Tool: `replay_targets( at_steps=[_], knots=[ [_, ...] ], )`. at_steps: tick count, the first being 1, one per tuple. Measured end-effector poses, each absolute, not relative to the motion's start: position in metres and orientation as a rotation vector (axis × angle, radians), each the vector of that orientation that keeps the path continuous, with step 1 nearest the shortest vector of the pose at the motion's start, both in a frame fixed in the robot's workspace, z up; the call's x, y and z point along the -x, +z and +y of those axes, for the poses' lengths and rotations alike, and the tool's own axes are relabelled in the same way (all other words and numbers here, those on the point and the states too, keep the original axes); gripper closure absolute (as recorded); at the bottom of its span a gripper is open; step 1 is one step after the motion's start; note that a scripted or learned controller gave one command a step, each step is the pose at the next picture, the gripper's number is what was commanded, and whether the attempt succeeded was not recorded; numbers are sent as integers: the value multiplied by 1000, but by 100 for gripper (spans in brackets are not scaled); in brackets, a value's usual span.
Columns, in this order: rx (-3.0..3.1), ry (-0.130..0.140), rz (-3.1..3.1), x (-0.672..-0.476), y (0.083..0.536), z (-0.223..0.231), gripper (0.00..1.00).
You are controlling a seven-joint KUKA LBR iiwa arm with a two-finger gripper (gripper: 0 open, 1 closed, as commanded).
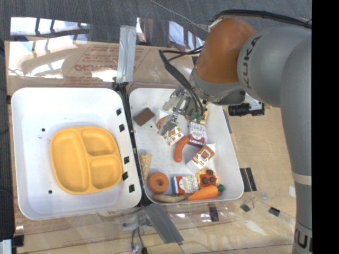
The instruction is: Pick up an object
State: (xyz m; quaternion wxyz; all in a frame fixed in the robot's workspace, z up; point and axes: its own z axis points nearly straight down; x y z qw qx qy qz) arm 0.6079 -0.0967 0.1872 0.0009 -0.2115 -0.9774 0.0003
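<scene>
Hovering with gripper (174, 112) finger state untellable over the small carton (173, 135): probably light, stiff, best pinched across flat sides.

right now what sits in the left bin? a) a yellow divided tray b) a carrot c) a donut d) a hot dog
a: the yellow divided tray lies alone in the left bin, while the donut, carrot and hot dog lie in the right bin.

robotics lab, kuka arm (265, 62), white bins (32, 110), toy food (158, 183)
</scene>
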Motion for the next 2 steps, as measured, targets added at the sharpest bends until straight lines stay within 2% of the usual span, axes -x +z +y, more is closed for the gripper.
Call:
replay_targets(
  at_steps=[1,2],
  knots=[
    [990,-14,-3014,-620,108,-128,0],
    [1057,-9,-2998,-616,109,-122,0]
  ],
)
